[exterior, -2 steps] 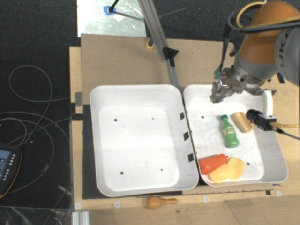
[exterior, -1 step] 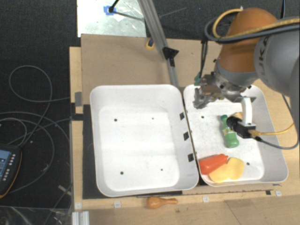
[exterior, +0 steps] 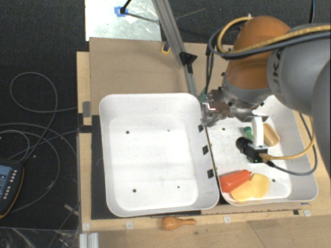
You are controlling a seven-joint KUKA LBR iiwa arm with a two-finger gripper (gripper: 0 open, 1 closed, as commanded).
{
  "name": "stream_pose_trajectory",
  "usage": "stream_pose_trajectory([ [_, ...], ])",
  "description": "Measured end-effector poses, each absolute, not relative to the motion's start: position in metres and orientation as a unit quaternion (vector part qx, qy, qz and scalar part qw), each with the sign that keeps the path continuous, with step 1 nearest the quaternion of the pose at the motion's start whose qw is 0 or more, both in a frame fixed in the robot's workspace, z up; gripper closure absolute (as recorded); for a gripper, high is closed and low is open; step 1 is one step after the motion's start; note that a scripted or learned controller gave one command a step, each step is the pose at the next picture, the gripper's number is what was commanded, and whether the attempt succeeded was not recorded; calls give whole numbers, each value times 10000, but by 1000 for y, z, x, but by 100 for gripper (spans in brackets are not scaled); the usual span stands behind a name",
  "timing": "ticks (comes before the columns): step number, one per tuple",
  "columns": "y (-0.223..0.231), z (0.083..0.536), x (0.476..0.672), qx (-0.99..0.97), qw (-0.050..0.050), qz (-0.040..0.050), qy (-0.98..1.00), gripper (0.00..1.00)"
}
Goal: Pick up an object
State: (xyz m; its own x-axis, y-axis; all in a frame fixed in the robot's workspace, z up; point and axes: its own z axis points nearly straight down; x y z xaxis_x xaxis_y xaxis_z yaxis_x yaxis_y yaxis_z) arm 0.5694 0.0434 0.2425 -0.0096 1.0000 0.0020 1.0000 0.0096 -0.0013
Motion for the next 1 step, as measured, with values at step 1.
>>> stream_pose_trajectory([
  [1,94,250,550,-7031,12,-9,-7111,100],
])
